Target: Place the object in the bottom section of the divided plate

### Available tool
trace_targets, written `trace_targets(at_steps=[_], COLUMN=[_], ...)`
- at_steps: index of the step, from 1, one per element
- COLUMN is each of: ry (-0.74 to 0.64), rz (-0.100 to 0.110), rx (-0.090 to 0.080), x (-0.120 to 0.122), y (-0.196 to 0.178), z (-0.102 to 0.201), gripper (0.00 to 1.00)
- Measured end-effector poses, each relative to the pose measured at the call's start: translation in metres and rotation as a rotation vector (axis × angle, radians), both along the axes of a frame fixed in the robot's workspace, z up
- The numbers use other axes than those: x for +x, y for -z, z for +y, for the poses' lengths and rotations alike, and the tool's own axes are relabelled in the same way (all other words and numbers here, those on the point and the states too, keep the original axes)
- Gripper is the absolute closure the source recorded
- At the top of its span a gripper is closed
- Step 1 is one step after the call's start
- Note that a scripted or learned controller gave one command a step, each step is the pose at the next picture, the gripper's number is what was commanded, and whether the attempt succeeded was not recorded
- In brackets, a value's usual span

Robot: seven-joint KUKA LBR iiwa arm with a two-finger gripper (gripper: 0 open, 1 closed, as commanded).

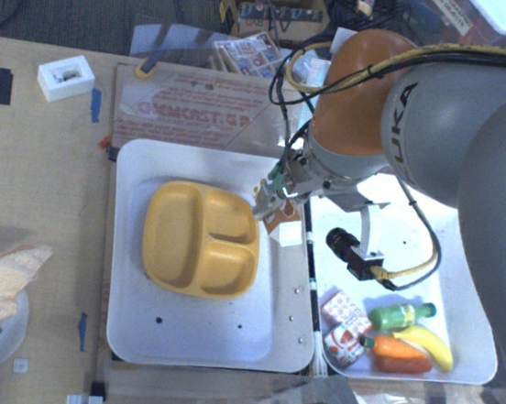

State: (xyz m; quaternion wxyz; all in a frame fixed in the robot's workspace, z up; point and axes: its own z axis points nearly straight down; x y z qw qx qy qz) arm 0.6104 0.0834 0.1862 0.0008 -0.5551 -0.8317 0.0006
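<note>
The yellow divided plate [163, 196] lies in the left white bin [188, 340]. It has one long section on its left and two smaller ones on its right. My gripper [271, 203] hangs just off the plate's upper right rim, close to the wall between the two bins. A small brownish-red object [280, 220] shows directly under the gripper, beside the plate and outside its rim. Whether the gripper has hold of it is hidden by the wrist.
The right bin [476, 300] holds a red-and-white carton [344, 310], a green bottle [401, 315], a banana [428, 344] and a carrot [399, 354] in its near corner. The arm's bulk covers that bin's far part. A black cylinder with a cable [350, 249] hangs below the wrist.
</note>
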Motion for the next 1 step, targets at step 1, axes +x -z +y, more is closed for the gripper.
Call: trace_targets(at_steps=[1], ry=[0.000], rz=[-0.001], rx=[0.000], x=[0.0002], y=[-0.0003], z=[-0.0002], gripper=[0.00])
